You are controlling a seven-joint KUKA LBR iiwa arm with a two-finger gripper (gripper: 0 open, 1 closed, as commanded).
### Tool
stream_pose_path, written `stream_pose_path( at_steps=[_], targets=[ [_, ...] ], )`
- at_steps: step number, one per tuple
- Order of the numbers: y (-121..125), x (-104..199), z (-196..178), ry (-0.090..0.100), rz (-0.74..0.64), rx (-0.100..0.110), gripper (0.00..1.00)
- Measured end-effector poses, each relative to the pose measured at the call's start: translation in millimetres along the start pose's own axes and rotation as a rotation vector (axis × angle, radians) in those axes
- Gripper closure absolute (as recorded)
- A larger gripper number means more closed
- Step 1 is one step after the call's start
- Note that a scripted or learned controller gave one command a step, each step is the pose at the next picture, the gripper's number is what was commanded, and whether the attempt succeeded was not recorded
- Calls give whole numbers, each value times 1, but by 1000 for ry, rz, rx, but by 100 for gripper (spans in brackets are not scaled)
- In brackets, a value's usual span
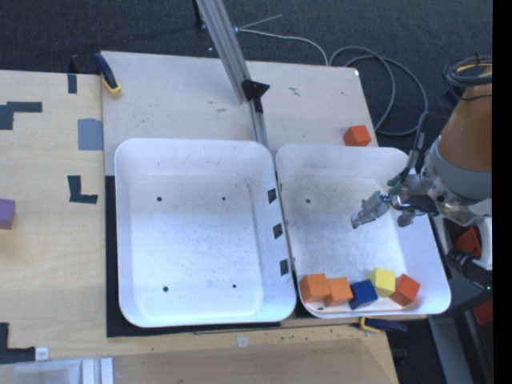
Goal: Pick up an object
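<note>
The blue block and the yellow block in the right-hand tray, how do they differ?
The blue block is darker and lies nearer the tray's front rim; the yellow block sits just behind it, to its right. The blue one touches an orange block, the yellow a red one. Both are small cubes.

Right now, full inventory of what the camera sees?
white bins: 2, side by side on the bench
orange blocks: 2, touching, right bin's near edge
blue block: 1, right of them
yellow block: 1, behind the blue
red-orange block: 1, right bin's near right corner
orange block: 1, on the bench behind the right bin
purple block: 1, bench's far left
clamp: 1, blue and yellow, board's far left corner
gripper: 1, grey, over the right bin
</note>
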State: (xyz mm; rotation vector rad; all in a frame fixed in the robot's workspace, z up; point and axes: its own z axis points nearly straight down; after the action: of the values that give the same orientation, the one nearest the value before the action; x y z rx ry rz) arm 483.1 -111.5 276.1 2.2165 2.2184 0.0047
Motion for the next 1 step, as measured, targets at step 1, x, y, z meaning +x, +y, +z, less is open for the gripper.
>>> stream_pose_path(
  at_steps=[1],
  targets=[
    [0,1,-6,1,-1,8,100]
  ],
)
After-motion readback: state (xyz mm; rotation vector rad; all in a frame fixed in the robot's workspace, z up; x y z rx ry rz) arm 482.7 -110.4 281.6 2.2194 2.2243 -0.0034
